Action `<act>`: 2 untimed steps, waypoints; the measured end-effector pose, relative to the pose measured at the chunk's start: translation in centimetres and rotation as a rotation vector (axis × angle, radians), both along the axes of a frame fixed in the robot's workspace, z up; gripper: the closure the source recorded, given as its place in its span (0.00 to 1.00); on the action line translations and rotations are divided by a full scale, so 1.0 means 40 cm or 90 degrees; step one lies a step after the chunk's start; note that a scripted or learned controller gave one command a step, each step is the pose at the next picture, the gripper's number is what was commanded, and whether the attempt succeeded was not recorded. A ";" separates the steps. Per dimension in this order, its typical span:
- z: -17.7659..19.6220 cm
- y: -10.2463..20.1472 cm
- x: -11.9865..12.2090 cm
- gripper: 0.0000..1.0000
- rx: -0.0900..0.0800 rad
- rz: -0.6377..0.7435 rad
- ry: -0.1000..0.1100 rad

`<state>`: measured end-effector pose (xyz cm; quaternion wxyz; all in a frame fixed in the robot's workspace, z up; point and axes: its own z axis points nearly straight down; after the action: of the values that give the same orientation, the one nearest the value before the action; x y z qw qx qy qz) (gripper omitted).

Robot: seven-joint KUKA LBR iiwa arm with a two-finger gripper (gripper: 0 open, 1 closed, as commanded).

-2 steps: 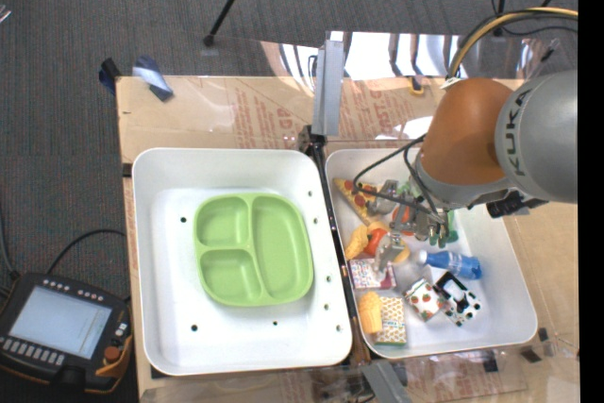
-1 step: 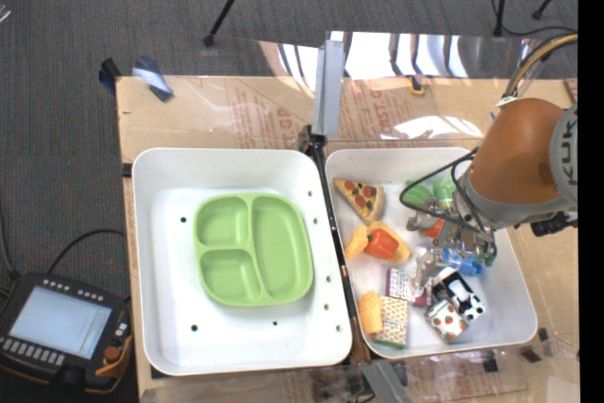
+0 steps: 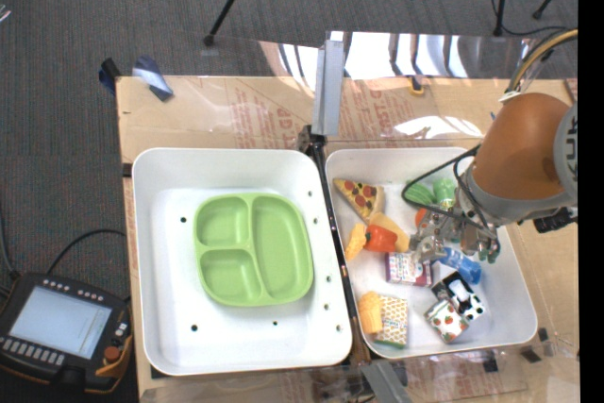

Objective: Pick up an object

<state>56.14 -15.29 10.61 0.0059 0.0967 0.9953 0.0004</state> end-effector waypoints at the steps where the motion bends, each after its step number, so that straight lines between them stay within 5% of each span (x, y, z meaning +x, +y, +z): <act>1: -0.003 0.001 -0.002 0.00 0.000 0.000 0.002; 2: -0.029 -0.133 -0.100 0.00 -0.004 -0.006 -0.010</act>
<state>52.16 -20.62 9.45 0.0137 0.1015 0.9947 -0.0020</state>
